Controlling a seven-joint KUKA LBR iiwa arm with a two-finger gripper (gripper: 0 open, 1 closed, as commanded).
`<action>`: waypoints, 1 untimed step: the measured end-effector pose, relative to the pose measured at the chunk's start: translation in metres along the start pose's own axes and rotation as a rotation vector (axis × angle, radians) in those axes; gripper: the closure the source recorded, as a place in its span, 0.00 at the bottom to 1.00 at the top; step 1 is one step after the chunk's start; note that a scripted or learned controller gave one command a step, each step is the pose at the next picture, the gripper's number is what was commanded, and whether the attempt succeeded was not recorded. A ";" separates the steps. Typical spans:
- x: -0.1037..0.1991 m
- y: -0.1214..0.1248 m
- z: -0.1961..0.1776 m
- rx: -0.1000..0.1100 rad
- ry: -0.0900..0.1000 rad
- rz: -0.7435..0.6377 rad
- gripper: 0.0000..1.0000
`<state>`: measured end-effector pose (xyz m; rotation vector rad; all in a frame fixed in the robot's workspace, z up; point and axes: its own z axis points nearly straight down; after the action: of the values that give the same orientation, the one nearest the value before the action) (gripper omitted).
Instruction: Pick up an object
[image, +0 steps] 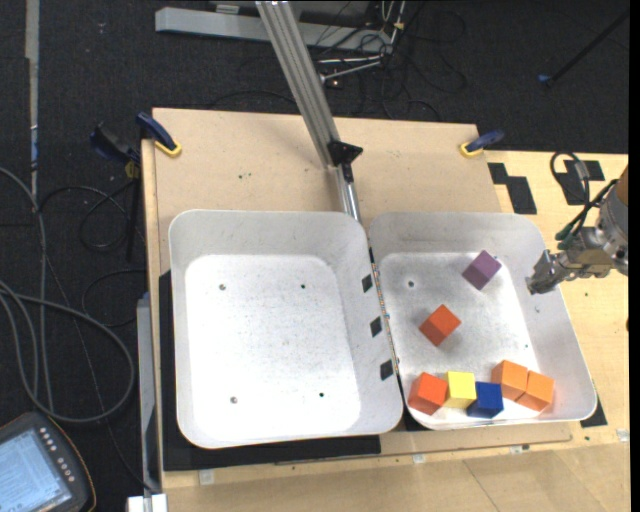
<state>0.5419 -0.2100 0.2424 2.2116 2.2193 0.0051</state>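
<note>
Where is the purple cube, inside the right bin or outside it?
Inside. The purple cube lies on the floor of the right bin, near its far wall.

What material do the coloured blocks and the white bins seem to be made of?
Blocks, such as the purple block and the yellow block: probably painted wood or plastic, with flat matte colour, crisp edges and no glare. White bins: likely thin moulded plastic, with rounded corners, a raised rim and a speckled, scuffed floor. The view leaves both open.

bins (268, 235): white, dark-speckled
blocks: purple (482, 268), orange (439, 325), yellow (461, 386), blue (488, 399)
bench (250, 170): tan
</note>
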 end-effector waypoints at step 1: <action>0.000 0.001 -0.007 0.005 0.002 0.000 1.00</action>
<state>0.5429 -0.2100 0.2497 2.2158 2.2226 0.0015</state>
